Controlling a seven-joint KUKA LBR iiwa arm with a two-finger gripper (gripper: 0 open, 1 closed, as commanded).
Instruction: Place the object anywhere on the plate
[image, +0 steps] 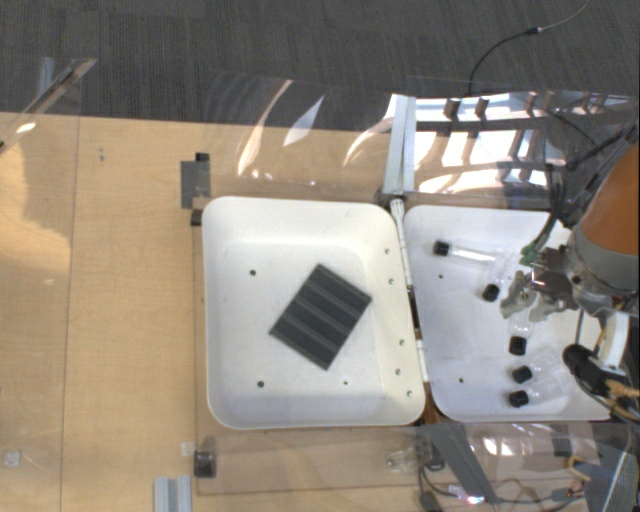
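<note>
A dark grey ribbed plate (321, 316) lies tilted in the middle of the left white bin (230, 240). Several small clear vials with black caps lie in the right bin (450, 390): one vial (462, 253) near the back, another (490, 293) mid-bin, and three in a column towards the front (518, 372). My gripper (524, 296) hangs over the right bin's right half, just right of the mid-bin vial and above the column. Whether anything sits between its metal parts is too small to make out.
A metal rail (402, 150) runs back from the seam between the bins. Clear plastic sheeting (300, 120) lies behind the left bin. The arm's body and cables (600, 300) cover the right bin's right edge. Small clamps (196, 180) stand at the left bin's corners.
</note>
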